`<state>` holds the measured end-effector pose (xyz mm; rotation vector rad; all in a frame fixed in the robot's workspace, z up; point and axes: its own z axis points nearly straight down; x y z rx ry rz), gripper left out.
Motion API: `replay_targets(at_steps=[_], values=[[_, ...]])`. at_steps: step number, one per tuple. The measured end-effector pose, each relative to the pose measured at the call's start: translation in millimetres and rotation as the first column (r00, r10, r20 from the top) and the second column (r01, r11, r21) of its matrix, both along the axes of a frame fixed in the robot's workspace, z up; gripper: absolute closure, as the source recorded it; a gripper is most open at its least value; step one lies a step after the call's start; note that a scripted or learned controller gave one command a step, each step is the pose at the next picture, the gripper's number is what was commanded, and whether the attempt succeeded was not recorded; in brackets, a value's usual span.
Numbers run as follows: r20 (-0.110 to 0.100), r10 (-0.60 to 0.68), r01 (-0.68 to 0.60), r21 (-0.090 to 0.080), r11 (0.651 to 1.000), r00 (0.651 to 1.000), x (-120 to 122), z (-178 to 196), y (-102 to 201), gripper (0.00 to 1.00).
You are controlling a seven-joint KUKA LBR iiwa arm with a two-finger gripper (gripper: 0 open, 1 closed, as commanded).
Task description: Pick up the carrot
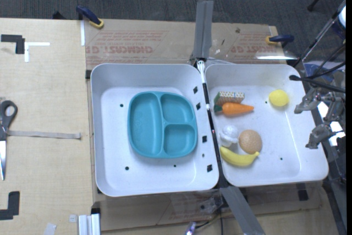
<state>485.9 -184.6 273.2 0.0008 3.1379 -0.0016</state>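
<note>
1. Camera view: one carrot (pixel 237 109) lies flat at about ten o'clock in the right bin (pixel 286 170), clustered beside a lemon (pixel 279 98), banana (pixel 240 157) and egg (pixel 250 141), probably as pick options.
2. The gripper (pixel 317 118) waits at three o'clock, carrying nothing; its open-or-closed state cannot be told.
3. One teal tray (pixel 163 124) fills the left bin (pixel 110 173).

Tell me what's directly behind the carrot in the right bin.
Behind the carrot, touching its far side, lies a small speckled block. The carrot covers the block's lower edge, so what's under it can't be seen.
</note>
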Motion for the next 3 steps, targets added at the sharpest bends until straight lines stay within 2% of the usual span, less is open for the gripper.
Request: replay_targets(at_steps=[1,2,3], values=[[-0.002,-0.046,0.046,0.002,0.999,0.999,28,-129,69,0.00],[-0.001,-0.256,0.256,0.001,0.967,0.967,94,-181,81,0.00],[-0.005,-0.329,0.329,-0.002,0.944,0.944,132,-181,81,0.00]])
